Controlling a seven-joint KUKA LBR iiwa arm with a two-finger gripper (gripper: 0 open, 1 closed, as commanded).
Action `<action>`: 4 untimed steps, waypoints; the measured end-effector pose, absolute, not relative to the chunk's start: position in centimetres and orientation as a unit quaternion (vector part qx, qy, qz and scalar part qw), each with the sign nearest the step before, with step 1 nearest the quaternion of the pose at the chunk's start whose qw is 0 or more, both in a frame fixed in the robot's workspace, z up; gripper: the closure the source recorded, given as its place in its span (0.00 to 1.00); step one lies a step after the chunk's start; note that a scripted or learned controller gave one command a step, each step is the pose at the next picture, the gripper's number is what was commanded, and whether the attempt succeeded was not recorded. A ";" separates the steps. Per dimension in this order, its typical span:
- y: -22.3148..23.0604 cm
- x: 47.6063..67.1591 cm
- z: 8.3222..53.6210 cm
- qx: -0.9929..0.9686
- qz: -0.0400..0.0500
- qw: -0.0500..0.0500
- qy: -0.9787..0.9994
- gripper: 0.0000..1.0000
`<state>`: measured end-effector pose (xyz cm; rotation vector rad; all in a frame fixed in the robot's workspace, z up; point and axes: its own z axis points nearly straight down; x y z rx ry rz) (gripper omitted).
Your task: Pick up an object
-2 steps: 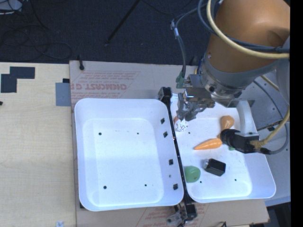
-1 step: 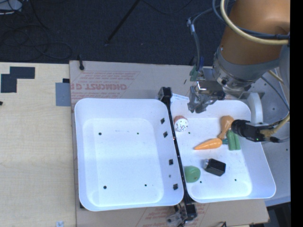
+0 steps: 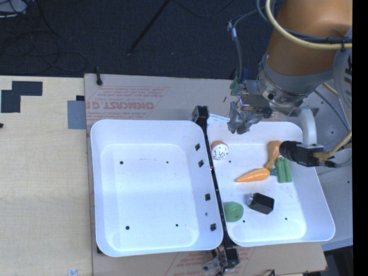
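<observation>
A grey robot arm with an orange band (image 3: 307, 22) reaches in from the right of the frame. Its two-finger gripper (image 3: 240, 123) hangs over the upper left edge of the right-hand shallow white bin (image 3: 287, 226), beside the left-hand white bin (image 3: 149, 194). Whether the gripper is released or clenched cannot be told from this angle. Just below it lies a white ball speckled with orange (image 3: 219, 150). At the bin's centre rests an orange plastic carrot (image 3: 253, 176), with a short green stick (image 3: 283, 170) and a tan-orange elongated piece (image 3: 273, 150) just beside its thick end. A small black block (image 3: 261, 203) sits lower down, near a green rounded lump (image 3: 233, 211) at the bin's lower left wall.
</observation>
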<state>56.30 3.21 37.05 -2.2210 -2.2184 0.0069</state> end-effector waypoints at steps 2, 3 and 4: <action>0.6 57.6 40.9 -0.708 -0.001 -0.002 -0.706 1.00; 6.2 60.1 54.6 -0.705 -0.006 -0.004 -0.709 1.00; 5.1 55.8 40.4 -0.708 0.008 0.006 -0.707 1.00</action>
